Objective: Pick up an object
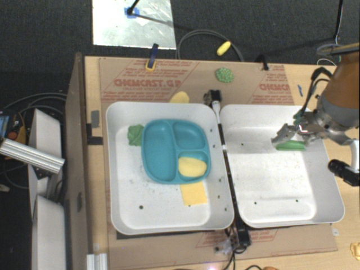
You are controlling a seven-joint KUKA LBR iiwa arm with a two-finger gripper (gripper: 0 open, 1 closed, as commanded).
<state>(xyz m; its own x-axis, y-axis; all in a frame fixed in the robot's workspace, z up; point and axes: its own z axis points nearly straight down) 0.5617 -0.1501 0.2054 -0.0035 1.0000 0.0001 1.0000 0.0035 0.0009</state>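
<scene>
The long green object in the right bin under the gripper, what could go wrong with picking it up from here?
1. The long green object lies flat and low under the gripper, so the fingers may slide over it.
2. It sits near the right white bin's far right side, so a nudge could push it against the wall.

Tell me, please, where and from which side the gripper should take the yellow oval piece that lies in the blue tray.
Probably grip the yellow oval piece across its shorter width, near its middle, coming straight down from above. It lies flat in the lower right compartment of the blue tray, and the raised compartment walls around it would likely block a sideways approach. Its rounded top may slip, so centre the fingers.
</scene>
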